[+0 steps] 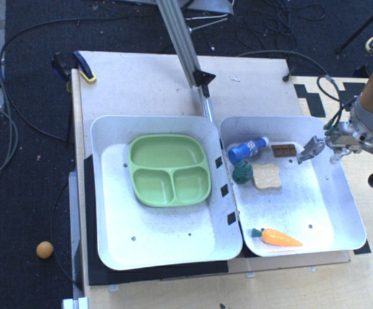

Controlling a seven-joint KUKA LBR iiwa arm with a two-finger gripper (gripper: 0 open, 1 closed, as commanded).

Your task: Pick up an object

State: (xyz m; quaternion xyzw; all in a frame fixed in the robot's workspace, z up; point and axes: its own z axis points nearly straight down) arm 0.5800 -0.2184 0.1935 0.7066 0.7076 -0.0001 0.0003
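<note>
Two white bins (pixel 109 172) side by side: green tray (pixel 170 170) left; bottle (pixel 247 149), chocolate (pixel 283 150), bread (pixel 267 177), carrot (pixel 280 238) right. Gripper (pixel 321 150) spread, holding nothing, beside chocolate.

Small orange ball (pixel 44 249) on dark floor (pixel 19 192), cables (pixel 19 118) snaking left of bench (pixel 141 82).

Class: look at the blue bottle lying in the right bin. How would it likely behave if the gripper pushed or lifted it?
The blue bottle lies on its side, so a push would probably roll it across the right bin. It looks small and plastic, likely light. Its rounded, smooth body may slip between the fingers of the gripper.
</note>
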